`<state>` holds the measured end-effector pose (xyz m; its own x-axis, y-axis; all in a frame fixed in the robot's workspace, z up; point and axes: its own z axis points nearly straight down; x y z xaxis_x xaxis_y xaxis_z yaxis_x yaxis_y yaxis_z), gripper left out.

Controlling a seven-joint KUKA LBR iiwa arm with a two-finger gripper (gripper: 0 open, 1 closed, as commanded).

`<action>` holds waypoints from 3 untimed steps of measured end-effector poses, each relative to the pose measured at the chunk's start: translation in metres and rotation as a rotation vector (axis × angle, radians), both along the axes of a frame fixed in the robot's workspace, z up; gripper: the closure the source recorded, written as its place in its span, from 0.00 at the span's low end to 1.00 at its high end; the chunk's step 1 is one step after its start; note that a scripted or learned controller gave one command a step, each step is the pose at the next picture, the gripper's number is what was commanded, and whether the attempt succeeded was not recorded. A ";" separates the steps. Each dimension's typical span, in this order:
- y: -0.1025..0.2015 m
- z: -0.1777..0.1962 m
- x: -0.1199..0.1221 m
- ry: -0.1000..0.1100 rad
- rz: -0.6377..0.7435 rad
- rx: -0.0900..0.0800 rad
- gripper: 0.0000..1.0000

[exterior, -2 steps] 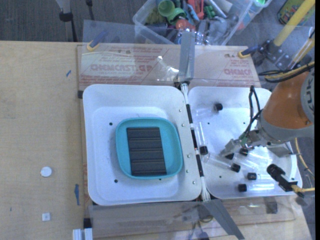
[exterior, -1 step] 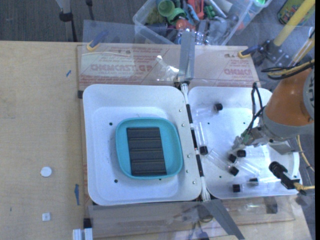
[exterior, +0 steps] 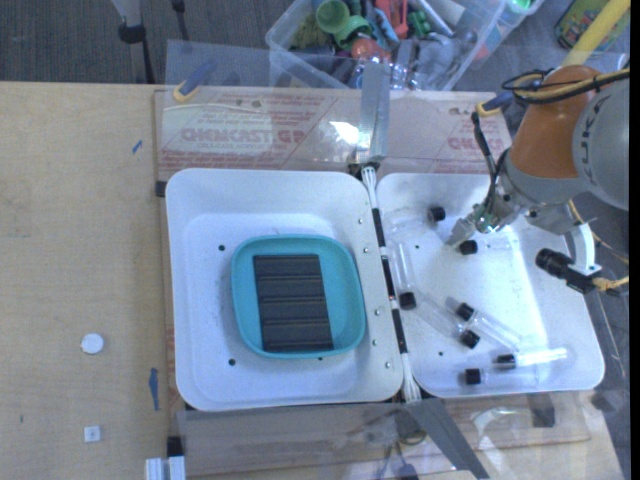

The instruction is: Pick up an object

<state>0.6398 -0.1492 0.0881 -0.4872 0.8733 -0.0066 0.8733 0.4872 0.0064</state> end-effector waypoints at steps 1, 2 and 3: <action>0.072 0.109 0.006 0.003 -0.040 0.003 1.00; 0.045 0.071 -0.057 0.008 0.168 0.002 1.00; 0.011 0.008 0.006 0.004 0.267 0.001 1.00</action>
<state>0.6454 -0.1378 0.0958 -0.7001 0.7140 -0.0039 0.7140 0.7001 0.0035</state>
